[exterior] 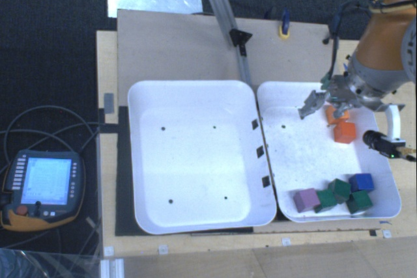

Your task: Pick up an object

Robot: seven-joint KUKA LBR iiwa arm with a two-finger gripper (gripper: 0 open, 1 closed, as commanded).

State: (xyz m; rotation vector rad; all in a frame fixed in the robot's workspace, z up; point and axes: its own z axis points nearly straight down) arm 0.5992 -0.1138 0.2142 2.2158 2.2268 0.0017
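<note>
**Arm Over Right Bin, Blocks Grouped At Near Edge**

Where the near edge of the tabletop (pixel 195 250) meets the lower frame, both white bins sit side by side on it. Left of the tabletop, on the dark floor, lies a teach pendant (pixel 42 189) with a lit screen and looped cable.

Right bin (pixel 287 140), near right corner: a cluster of blocks. A pink block (pixel 305 199) lies leftmost, touching a green block (pixel 326 198). A second green block (pixel 340 188) sits just behind, a third green block (pixel 359 203) lies against the near right wall, and a blue block (pixel 361 181) sits just behind that one.

Left bin (pixel 189 153): white floor with small dark dots; black clips sit along the wall shared with the right bin.

Right bin, farther back: an orange block (pixel 345 132) lies on the floor near the right wall. A second orange block (pixel 337 116) lies just behind it, partly covered by the hand (pixel 329 104). The hand hangs over this far right area, and one grey finger juts out to the left. Whether it is wide, narrow or holding anything cannot be told.

Above the hand, the orange band (pixel 384 42) of the arm enters from the right. A grey pole (pixel 221 3) slants across the far tabletop.
</note>
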